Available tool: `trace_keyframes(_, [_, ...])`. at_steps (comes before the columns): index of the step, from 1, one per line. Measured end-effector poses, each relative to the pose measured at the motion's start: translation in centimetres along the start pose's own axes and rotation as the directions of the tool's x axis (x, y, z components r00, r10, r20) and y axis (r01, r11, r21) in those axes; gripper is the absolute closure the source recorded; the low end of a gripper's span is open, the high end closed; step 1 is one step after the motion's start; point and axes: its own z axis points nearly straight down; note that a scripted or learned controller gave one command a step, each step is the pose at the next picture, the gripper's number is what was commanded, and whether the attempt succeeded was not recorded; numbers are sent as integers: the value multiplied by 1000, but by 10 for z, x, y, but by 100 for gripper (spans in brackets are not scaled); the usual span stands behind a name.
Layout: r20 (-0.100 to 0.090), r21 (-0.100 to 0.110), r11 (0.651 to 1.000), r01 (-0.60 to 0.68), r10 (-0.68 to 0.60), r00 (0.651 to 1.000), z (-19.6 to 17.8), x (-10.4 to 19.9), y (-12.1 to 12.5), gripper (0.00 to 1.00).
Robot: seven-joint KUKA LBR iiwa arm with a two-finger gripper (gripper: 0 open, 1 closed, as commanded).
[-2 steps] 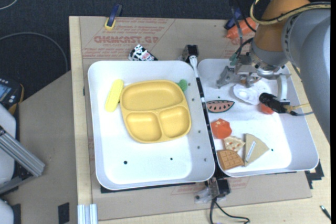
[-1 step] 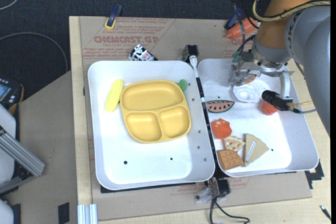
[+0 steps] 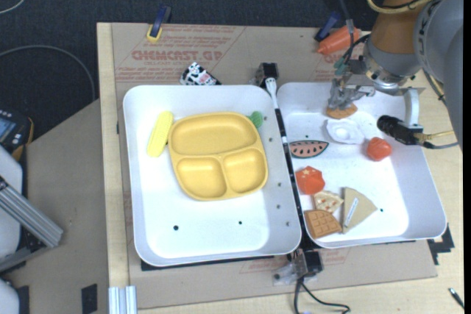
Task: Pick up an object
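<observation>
— What's the setting?

— A brown board (image 3: pixel 184 48) on dark carpet carries two white bins: a left bin (image 3: pixel 147 217) and a right bin (image 3: pixel 419 195).

— Count the contents.

— Left: one yellow divided tray (image 3: pixel 217 154), one corn cob (image 3: pixel 159 134), one green piece (image 3: pixel 256 118). Right: one watermelon slice (image 3: pixel 307 149), one fried egg (image 3: pixel 346 131), two red pieces (image 3: pixel 379 149), one waffle (image 3: pixel 321 222), one cracker (image 3: pixel 327 201), one wedge (image 3: pixel 356 207).

— And the gripper?

— The gripper (image 3: pixel 343 101) is down at the right bin's far edge, over a small brown piece (image 3: pixel 341 112). I can't tell its state. Cables (image 3: pixel 401 130) hang beside it.
</observation>
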Motion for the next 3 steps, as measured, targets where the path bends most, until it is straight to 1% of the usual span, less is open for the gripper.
trace_keyframes(2, [1,-2,1000,2,-2,1000,-90,-1,2,100])
trace_keyframes(3, [-2,9,1000,4,-4,1000,-90,42,-18,100])
